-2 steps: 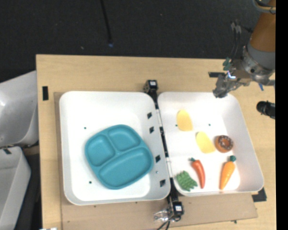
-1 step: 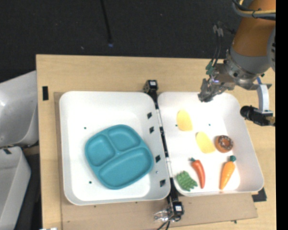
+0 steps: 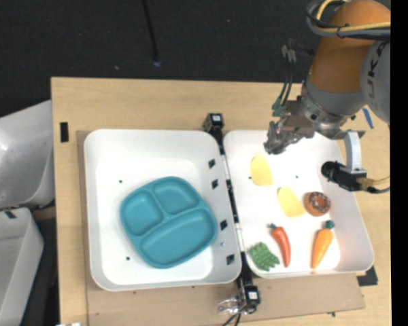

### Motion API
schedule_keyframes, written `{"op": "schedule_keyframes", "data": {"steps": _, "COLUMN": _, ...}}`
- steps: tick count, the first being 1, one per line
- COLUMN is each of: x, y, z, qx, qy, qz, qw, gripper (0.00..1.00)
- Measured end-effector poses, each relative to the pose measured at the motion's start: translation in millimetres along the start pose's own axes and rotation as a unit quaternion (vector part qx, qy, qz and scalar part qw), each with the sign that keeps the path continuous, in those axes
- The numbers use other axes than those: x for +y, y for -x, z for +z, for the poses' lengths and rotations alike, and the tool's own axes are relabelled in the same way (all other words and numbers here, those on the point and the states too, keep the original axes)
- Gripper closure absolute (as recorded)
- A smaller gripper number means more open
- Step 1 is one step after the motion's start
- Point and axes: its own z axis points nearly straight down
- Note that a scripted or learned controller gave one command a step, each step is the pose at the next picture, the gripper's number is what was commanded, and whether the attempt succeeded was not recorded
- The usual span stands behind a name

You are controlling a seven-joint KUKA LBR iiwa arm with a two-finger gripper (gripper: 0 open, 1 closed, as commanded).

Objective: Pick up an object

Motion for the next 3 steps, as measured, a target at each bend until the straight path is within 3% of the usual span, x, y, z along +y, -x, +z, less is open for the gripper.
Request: {"op": "schedule_keyframes", "data": {"steps": 3, "x": -47.5, "y": -138.7, "z": 38.8, "qx": 0.0, "qy": 0.0, "qz": -0.001, "qw": 1.0, "gripper": 1.0}}
